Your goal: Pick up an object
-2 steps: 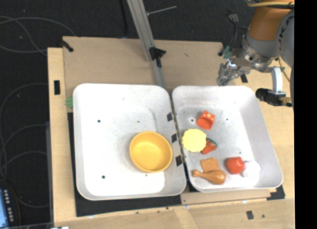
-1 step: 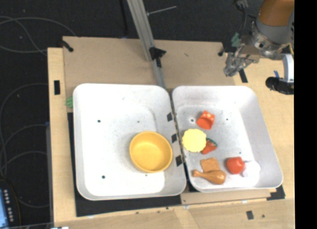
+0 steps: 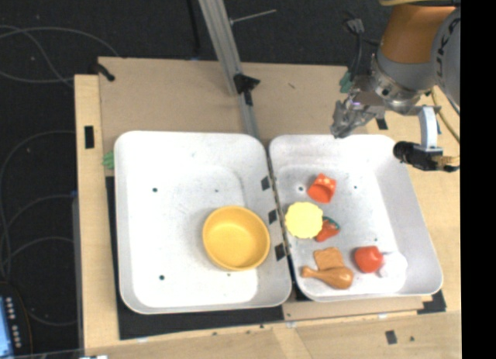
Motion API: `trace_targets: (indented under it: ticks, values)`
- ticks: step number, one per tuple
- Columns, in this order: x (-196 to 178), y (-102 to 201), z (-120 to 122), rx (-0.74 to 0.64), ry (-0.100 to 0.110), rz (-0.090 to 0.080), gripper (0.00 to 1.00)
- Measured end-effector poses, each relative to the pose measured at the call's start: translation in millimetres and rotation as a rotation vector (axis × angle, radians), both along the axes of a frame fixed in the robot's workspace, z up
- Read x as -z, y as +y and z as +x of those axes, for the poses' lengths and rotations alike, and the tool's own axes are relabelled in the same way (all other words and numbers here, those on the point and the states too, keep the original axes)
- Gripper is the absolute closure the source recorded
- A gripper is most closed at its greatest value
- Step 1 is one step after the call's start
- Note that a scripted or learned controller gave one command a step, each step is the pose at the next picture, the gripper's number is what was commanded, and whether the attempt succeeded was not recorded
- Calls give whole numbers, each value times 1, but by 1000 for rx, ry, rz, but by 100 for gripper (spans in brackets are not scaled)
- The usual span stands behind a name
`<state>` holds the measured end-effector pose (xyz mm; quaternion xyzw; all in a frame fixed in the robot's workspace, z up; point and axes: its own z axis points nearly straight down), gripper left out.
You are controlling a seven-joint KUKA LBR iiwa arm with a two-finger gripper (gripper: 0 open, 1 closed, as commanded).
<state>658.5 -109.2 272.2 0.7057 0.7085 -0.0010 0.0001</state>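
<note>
While the end effector (image 3: 343,126) hangs over the right bin's (image 3: 403,195) far rim, finger state impossible to tell, the nearest item, a small red toy (image 3: 321,188), looks light, rigid, slick; grip across its narrow sides.

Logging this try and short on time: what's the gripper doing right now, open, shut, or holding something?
Gripper: cannot be told. It hangs over the far rim of the right bin, with nothing visibly held.
</note>
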Motion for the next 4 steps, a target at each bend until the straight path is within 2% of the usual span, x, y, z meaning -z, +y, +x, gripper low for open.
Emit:
trace_targets:
  ticks: [1,2,4]
  values:
    - [-5,40,-30,-1,-1,2,100]
    - [12,87,-60,-1,0,1,100]
    - [30,176,-102,-1,0,2,100]
